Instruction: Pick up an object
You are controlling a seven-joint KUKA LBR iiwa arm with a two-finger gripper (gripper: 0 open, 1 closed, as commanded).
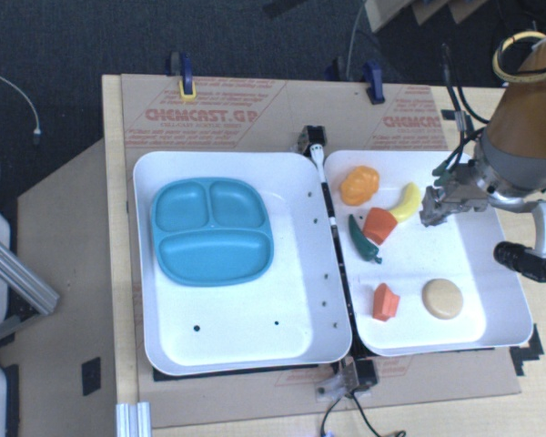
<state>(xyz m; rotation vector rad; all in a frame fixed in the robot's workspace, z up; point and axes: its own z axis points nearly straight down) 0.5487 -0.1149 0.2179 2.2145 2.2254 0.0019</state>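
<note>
Arm [520, 121] is seen entering from the right, orange band uppermost, grey wrist bent down and inward over the right bin [491, 271], w/ cables looped above it. Gripper [434, 209] is hung low over the bin's upper part, just beside the right end of a yellow banana-shaped piece [405, 202]; contact betw. the two can't be judged. Bench is covered w/ a brown cardboard sheet [246, 107] printed in red, held at the far edge by blue clamps [184, 69]; dark carpet [118, 16] is seen around it, w/ pale metal framing [14, 271] at the left edge. Left bin [255, 335] is occupied by a blue divided plate [213, 231], lying flat towards its far-left part. In the right bin, an orange round item [359, 185] is placed at upper left, a red-orange block [379, 225] just below it and touching the banana piece's left end, a dark green pepper-like item [364, 242] beside the block, poss. touching it, a small red-orange piece [385, 301] lower down, and a tan round piece [442, 299] near the front right. Gripper state: cannot be told, as the tips are too dark and small; nothing is visibly pinched.
</note>
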